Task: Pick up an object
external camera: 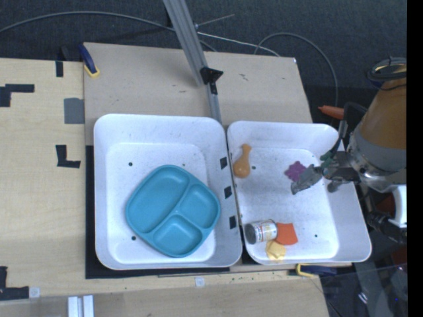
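Down on the worktop (152, 78), two white bins side by side. In the left bin (100, 177), a blue divided plate (173, 210) lying flat, three compartments, turned at a slant, close to the front right corner. Over in the right bin (357, 243), a scatter of small things: a tan gourd-shaped toy (242, 162) near the left wall, narrow end pointing up toward the back; a small purple piece (295, 171) out toward the middle; and down at the front, a silver can (261, 232) on its side, touching an orange piece (286, 233) to its right, with a little yellow piece (275, 249) just in front of both, tucked against the front wall. Reaching in from the right, the grey arm (386, 131) with its orange band, and at its end the dark hand (317, 180), poised over the right half of that bin, tip aimed left and just beside the purple piece, right at its lower right edge. Touching or merely close: cannot tell from this angle. Open or closed on that hand: cannot tell either, too dark and too small. Nothing visibly gripped. Behind the bins, a slanted metal pole (188, 38) running up out of view, a blue-and-yellow clamp (89, 61) at the back left corner of the board, thin cables (291, 41) looping over the dark floor.
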You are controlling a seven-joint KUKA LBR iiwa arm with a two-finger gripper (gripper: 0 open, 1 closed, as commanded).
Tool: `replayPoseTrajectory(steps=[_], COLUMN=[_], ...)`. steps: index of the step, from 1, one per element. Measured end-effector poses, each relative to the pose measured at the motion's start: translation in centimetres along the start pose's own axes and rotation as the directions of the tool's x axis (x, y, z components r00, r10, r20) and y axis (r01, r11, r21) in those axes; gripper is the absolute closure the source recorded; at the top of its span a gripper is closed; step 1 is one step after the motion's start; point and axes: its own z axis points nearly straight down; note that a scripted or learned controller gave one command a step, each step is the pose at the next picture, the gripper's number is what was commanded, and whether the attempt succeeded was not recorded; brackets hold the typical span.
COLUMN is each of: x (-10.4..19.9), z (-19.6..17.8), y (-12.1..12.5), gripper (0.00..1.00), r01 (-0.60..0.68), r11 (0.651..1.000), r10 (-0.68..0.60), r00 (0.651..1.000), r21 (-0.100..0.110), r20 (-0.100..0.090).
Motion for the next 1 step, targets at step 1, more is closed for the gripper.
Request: replayPoseTrajectory(steps=[1], x=[-0.01], z=[0.0], y=[0.0], gripper=[0.0], r01=[0.0], r11=[1.0], r10=[0.0], r00=[1.0], r21=[0.0], r20=[0.0])
